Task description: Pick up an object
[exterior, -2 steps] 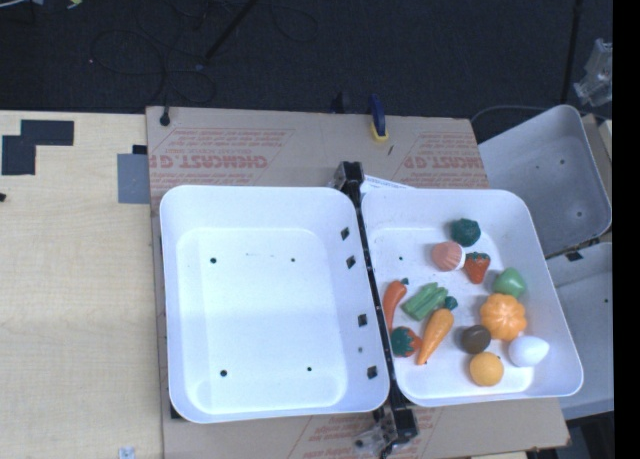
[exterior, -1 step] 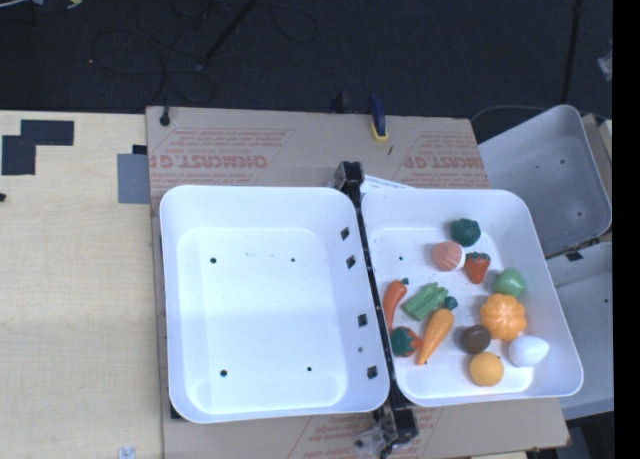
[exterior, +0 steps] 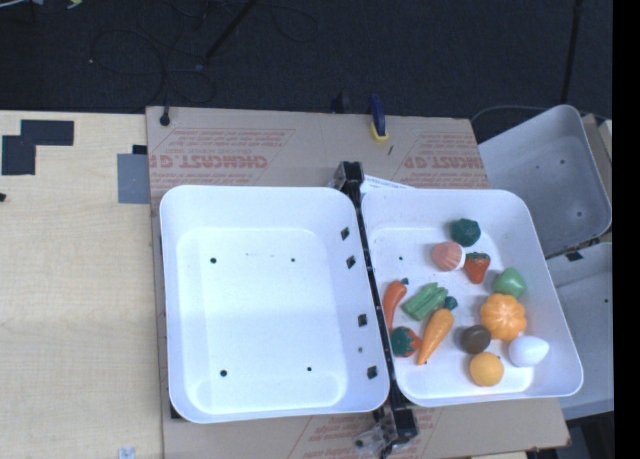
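Camera view: left bin [exterior: 180, 247] bare-floored. Right bin [exterior: 545, 247] holds toy produce clustered toward its right half. Orange carrot [exterior: 434, 335] lies near the divider, long axis diagonal, tip toward lower left; green pea pod [exterior: 425, 300] just above. Claw state: cannot tell.

Two bins stand side by side on a board [exterior: 300, 152] that lies on the desk [exterior: 70, 277], the left bin [exterior: 180, 297] touching the right bin [exterior: 545, 247] along the middle edge. All the toy foods [exterior: 460, 297] lie in the right bin, grouped near one another. A flat tray [exterior: 545, 172] lies behind it to the right.
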Robot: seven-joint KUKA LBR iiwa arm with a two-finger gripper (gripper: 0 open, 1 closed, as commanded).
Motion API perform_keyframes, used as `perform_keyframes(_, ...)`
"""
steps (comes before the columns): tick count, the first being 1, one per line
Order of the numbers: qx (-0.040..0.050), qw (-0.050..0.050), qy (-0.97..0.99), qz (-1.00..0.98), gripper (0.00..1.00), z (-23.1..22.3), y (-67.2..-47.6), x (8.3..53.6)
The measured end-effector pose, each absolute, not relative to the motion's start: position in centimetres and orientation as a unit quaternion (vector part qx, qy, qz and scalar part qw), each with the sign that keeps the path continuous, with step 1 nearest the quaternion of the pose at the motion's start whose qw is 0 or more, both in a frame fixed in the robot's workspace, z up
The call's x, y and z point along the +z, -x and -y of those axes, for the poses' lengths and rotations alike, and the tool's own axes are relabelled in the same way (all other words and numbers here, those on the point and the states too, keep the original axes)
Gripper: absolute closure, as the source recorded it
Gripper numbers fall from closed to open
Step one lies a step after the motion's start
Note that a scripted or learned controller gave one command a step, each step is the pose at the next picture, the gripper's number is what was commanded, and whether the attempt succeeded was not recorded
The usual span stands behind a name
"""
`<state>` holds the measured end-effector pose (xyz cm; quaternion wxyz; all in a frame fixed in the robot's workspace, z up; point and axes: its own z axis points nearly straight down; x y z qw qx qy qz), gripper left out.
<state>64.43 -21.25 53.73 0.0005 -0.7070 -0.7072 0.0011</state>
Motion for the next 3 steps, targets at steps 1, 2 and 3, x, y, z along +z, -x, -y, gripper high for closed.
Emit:
perform_keyframes(1,0.0009,0.001,0.705,0.709,1.00,21.12,-64.47,53.72)
perform_keyframes(2,0.0009,0.001,0.705,0.710,1.00,21.12,-64.47,53.72)
perform_keyframes(3,0.0009,0.001,0.704,0.710,1.00,21.12,-64.46,53.72)
